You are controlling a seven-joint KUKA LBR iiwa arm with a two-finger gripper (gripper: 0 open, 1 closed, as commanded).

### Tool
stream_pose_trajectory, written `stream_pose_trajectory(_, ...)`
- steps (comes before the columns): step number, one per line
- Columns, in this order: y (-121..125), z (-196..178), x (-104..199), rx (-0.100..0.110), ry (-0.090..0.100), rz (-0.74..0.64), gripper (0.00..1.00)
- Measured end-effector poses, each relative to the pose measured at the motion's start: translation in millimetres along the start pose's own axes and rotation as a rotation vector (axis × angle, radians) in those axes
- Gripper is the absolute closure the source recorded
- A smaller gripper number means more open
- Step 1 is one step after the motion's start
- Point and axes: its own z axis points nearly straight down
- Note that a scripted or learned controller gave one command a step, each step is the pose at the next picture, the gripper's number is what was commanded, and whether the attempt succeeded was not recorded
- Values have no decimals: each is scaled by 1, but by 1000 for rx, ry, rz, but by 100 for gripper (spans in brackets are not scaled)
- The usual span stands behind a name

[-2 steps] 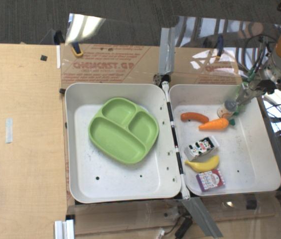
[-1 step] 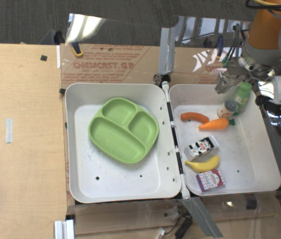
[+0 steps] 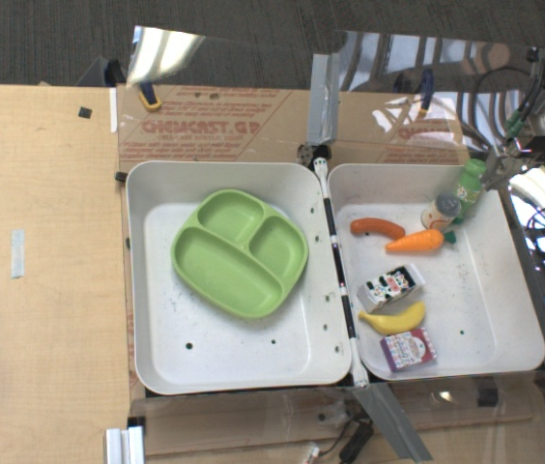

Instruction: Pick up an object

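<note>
end effector [image 3: 501, 155] upper right | green bottle [image 3: 465, 188] just beside, below-left

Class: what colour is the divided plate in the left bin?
Light green; the divided plate shows in the camera view.

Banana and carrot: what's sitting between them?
In the camera view, a small black-and-white carton lies between the carrot and the banana.

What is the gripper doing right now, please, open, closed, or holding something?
Gripper: cannot be told; it sits at the right bin's far corner, beside the green bottle.
</note>
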Motion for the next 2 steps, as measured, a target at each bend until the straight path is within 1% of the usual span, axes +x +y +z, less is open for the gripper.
stream_pose_trajectory(1, -11, 53, 38, 4, 1, 9, 100)
stream_pose_trajectory(2, -48, 58, 86, 2, 1, 12, 100)
